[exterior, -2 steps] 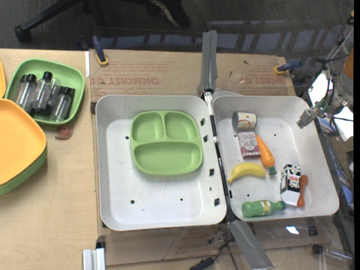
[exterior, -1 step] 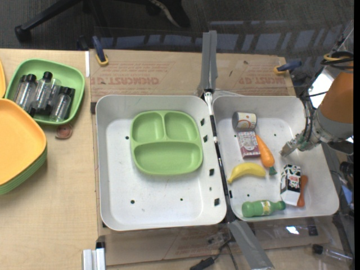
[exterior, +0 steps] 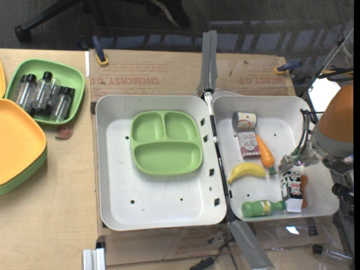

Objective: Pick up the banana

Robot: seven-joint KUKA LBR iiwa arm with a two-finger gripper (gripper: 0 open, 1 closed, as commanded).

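Observation:
The yellow banana (exterior: 247, 171) lies in the right bin (exterior: 281, 103), near its left wall, curving up toward the right. An orange carrot (exterior: 265, 152) sits just above and to the right of it. My gripper (exterior: 288, 162) hangs low over the right bin, to the right of the banana's tip and of the carrot. It is a short gap away from the banana. The arm's orange band (exterior: 342, 122) is at the view's right edge.
Also in the right bin are a small can (exterior: 244, 120), a pink box (exterior: 247, 144), a green bottle (exterior: 262, 208) at the front, and a black-and-white carton (exterior: 291, 185) below the gripper. A green divided plate (exterior: 166, 142) lies in the left bin (exterior: 112, 167).

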